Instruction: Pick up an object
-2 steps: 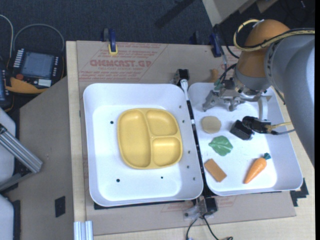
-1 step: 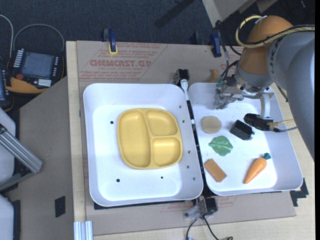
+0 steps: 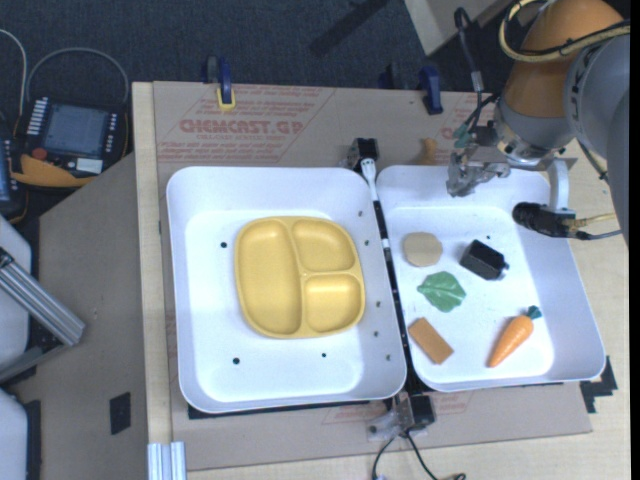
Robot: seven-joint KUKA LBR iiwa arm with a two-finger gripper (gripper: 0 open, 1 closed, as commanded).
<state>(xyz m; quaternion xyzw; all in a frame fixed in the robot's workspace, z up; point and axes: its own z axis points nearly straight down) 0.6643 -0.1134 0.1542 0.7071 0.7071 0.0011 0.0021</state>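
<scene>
Lying tilted, orange carrot (image 3: 511, 339), green top

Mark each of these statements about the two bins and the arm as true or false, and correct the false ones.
1. The yellow divided tray lies in the left bin. True.
2. The toy carrot lies inside the yellow divided tray. False: it lies in the right bin, near that bin's front right corner.
3. The gripper holds the black block. False: the block lies on the bin floor, apart from the gripper, which hangs over the bin's far edge.
4. The green leaf lies between the round beige piece and the orange-brown slab. True.
5. Five small things lie in the right bin. True.
</scene>
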